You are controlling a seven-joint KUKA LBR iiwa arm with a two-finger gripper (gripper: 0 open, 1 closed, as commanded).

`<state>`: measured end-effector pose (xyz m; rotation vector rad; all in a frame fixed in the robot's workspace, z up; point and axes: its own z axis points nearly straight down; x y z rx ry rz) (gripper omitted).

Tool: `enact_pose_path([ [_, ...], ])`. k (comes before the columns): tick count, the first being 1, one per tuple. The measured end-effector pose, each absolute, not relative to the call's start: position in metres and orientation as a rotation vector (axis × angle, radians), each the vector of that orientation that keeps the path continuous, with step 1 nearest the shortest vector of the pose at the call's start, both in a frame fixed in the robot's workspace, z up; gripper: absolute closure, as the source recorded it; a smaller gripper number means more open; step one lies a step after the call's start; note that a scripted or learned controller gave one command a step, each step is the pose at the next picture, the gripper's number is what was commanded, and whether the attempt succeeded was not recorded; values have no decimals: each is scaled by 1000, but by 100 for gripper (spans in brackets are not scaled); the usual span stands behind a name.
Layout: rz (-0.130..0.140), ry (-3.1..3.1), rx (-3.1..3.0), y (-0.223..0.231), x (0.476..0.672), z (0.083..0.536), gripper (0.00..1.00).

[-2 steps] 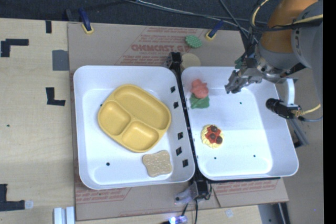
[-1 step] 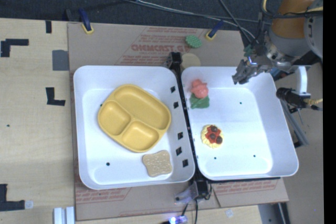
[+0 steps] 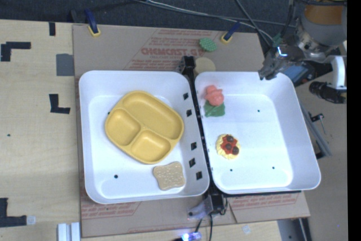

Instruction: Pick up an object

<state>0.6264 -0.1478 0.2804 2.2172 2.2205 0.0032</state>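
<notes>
Tool (image 3: 269, 71) is being held over the right bin's (image 3: 299, 121) far corner, grip state can't be told; reaching toward the radish (image 3: 214, 101) is being called for next, probably.

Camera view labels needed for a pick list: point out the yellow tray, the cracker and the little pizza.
yellow tray (image 3: 144, 126), camera view, on the ridge between its compartments
cracker (image 3: 169, 175), camera view, middle of its top face
little pizza (image 3: 228, 146), camera view, on its red topping
</notes>
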Motion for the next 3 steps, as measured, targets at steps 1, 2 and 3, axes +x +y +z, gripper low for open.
enact_pose_path([
  [1, -1, 2229, 2217, -90, 602, 272, 100],
  [2, -4, 2228, 2219, -40, 578, 254, 100],
  [3, -4, 2229, 2219, 5, 561, 238, 100],
])
